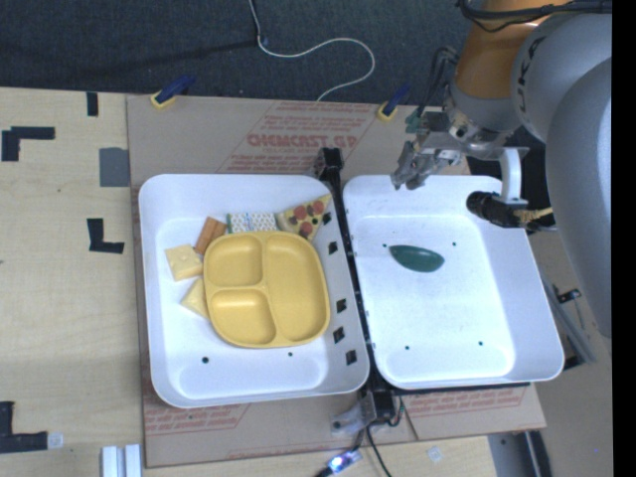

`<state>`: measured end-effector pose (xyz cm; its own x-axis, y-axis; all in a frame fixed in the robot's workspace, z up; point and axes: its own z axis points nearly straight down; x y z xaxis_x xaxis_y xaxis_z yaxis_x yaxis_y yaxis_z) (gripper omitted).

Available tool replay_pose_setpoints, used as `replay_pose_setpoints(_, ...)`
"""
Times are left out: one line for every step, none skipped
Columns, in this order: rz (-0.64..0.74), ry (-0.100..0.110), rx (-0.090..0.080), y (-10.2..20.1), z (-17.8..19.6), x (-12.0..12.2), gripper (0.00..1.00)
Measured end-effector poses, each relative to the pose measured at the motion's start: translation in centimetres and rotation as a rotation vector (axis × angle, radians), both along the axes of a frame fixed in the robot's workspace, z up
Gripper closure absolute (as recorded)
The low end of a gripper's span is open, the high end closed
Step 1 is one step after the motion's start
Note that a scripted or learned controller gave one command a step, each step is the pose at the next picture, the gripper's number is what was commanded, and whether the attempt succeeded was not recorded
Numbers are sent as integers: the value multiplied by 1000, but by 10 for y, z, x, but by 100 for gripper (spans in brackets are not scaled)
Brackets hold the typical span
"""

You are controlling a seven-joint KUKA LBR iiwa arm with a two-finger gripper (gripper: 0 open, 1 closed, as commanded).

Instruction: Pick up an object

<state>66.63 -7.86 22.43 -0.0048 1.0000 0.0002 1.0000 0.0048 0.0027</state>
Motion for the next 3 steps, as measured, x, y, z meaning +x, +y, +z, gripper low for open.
replay_pose_setpoints(-3,5,-1,12,-8,-7,100)
replay_pose_setpoints(-5,3,-1,-2,6,-14,100)
replay_pose_setpoints(-4,4,-2,1,9,-10,100)
